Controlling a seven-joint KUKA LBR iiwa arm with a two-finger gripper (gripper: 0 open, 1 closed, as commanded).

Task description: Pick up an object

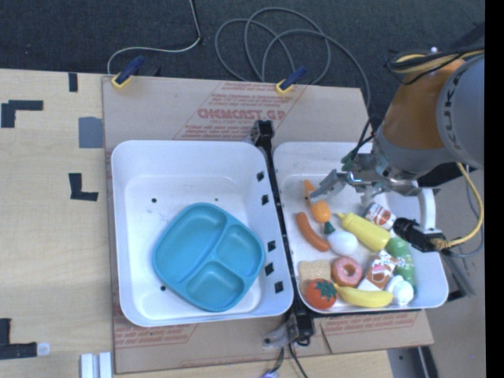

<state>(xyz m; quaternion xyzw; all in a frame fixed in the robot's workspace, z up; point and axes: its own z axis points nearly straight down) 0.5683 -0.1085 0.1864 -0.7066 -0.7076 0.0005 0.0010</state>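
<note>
A wooden surface [47, 235] carries a sheet of brown cardboard [236, 113] with red print, and on that sheet two shallow white bins sit side by side, with dark carpet and loose cables [268, 42] beyond the far edge. The left bin [134, 164] holds a blue divided plate [208, 255] lying flat toward its near side. The right bin [303, 160] holds a heap of toy food in its near half: an orange carrot [319, 209], a reddish sausage [312, 231] lying at a slant just beside it, a yellow squeeze bottle [367, 229], a white egg [343, 243], a pink doughnut [346, 272], a slice of toast [314, 270], a red tomato [320, 293] at the near left corner, and a banana [364, 296] along the near wall. The grey arm [441, 109] with its orange band reaches in from the right, and its end effector [339, 181] hangs over the far part of the right bin, just above the carrot; its metal fingers are spread apart with nothing between them, one finger [325, 187] slanting down toward the carrot without clearly touching it
</note>
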